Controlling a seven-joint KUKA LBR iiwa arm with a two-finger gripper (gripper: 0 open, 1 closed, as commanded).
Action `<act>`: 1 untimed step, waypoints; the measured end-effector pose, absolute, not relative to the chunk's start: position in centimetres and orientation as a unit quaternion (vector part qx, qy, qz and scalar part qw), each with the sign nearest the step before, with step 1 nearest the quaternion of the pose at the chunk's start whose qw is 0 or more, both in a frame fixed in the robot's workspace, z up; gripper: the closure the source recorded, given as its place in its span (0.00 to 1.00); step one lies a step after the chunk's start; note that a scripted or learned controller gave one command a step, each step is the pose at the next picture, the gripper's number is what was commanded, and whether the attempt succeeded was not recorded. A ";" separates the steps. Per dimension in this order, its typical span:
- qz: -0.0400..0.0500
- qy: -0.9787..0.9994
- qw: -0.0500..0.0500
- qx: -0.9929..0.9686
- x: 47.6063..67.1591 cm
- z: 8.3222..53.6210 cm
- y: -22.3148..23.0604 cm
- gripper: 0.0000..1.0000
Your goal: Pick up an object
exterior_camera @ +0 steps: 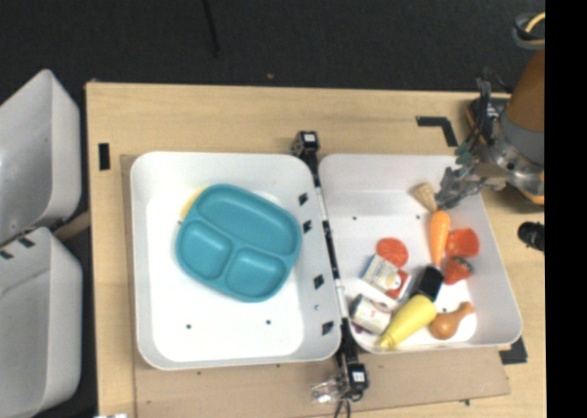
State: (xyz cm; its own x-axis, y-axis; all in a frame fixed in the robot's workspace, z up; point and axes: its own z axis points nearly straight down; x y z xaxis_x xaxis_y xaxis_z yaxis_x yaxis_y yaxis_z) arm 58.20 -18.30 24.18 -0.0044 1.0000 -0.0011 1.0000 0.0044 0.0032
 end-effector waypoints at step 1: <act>0.000 0.709 0.000 0.705 59.5 23.2 -13.7 1.00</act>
State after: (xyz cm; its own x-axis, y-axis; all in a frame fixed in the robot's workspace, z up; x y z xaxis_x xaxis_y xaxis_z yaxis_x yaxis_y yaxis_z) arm 59.55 -13.66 23.23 -0.0055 1.0000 0.0005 1.0000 0.0055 0.0003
